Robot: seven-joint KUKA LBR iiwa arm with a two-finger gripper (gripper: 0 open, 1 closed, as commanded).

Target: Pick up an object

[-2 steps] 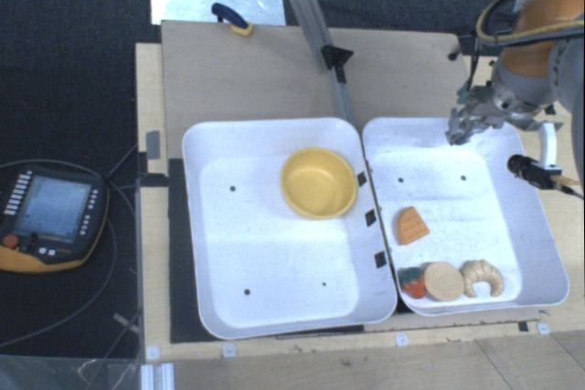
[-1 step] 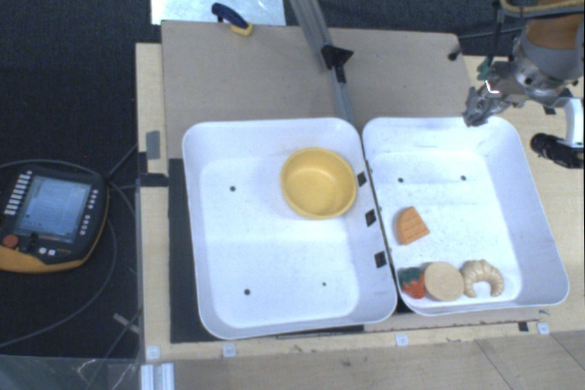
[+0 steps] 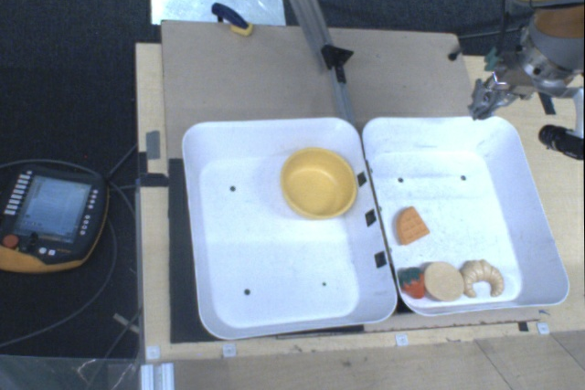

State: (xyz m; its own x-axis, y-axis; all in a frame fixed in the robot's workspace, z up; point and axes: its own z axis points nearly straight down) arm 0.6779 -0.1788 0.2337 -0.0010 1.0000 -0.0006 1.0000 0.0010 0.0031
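My gripper [image 3: 482, 104] hangs over the far right corner of the right bin [image 3: 457, 142], well above its floor, with nothing visible between its fingers. In that bin an orange wedge [image 3: 411, 225] lies near the middle. Along the bin's near edge sit a red and green piece [image 3: 413, 282], a tan round disc [image 3: 443, 281] and a croissant-shaped piece [image 3: 483, 277]. A yellow bowl [image 3: 318, 182] stands upright in the left bin [image 3: 228, 224], toward its far right.
A grey pole [image 3: 306, 0] slants across the bench behind the bins. A teach pendant [image 3: 47, 215] lies on the floor at the left. A blue and yellow clamp [image 3: 230, 17] sits at the bench's far edge.
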